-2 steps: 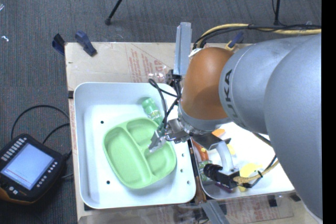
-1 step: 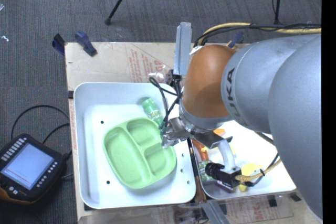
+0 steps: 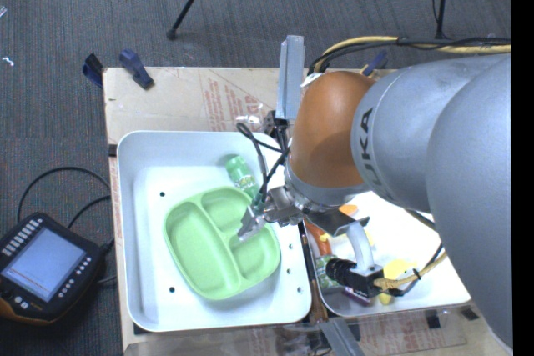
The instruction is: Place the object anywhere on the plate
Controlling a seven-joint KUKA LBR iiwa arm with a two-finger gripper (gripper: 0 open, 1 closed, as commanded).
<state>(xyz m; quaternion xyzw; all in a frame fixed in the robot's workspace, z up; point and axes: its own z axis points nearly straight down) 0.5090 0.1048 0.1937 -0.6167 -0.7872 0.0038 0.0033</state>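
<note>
Gripper (image 3: 250, 226) hangs low over the green divided plate (image 3: 200, 258), at the plate's right side near the middle of the frame. We cannot tell whether it is spread or closed, because the tip is small and partly lost against the wrist. We see nothing that we could call held.

Nearest to us, at the lower left of the frame, a teach pendant (image 3: 46, 263) lies on the floor beside the bench. At the lower right, the right bin (image 3: 450, 283) is largely covered by the grey arm (image 3: 434, 146), and we cannot make out what lies in it.

The plate sits in the lower half of the left bin (image 3: 142, 179), and the compartments we can see are bare. The part directly under the gripper is hidden.

Just beyond the plate's upper rim lies a small green object (image 3: 239, 171), on the white bin floor. It is close beside the plate but not on it. We take this to be the thing to place, though the task does not name it.

Farther up, the bench board (image 3: 192, 96) carries red print, and two blue clamps (image 3: 135, 67) sit at its upper left corner.

By our judgement the placing is not yet done. The plate is in position, the object is off it, and grasping, lifting and setting down all appear to be left.
</note>
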